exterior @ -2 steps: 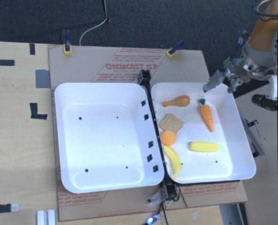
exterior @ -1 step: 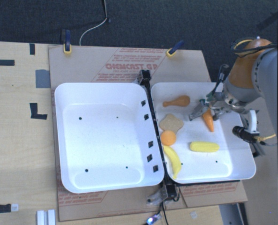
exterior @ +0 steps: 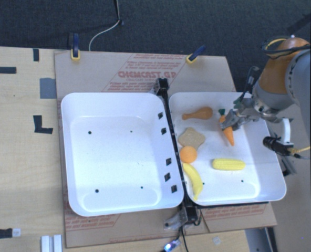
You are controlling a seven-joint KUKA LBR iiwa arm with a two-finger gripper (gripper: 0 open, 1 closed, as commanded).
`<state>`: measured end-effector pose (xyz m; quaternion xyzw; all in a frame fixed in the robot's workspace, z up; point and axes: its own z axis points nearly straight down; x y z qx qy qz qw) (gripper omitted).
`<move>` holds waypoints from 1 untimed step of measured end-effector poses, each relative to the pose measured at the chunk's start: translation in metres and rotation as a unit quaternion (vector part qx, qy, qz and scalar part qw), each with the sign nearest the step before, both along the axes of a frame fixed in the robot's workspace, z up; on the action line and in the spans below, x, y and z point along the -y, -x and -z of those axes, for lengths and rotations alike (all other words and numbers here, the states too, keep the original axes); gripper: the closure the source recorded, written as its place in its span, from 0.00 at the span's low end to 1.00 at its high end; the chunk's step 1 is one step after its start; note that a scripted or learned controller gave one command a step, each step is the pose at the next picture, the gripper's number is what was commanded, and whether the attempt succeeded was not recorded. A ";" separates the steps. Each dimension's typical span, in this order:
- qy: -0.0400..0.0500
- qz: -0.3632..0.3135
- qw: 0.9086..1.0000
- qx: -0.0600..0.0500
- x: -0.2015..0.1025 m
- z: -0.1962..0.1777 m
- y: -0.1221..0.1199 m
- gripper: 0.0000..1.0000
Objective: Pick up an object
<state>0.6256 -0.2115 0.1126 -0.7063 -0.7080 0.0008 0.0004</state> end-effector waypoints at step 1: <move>0.004 0.001 1.000 -0.016 -0.101 0.026 -0.026 1.00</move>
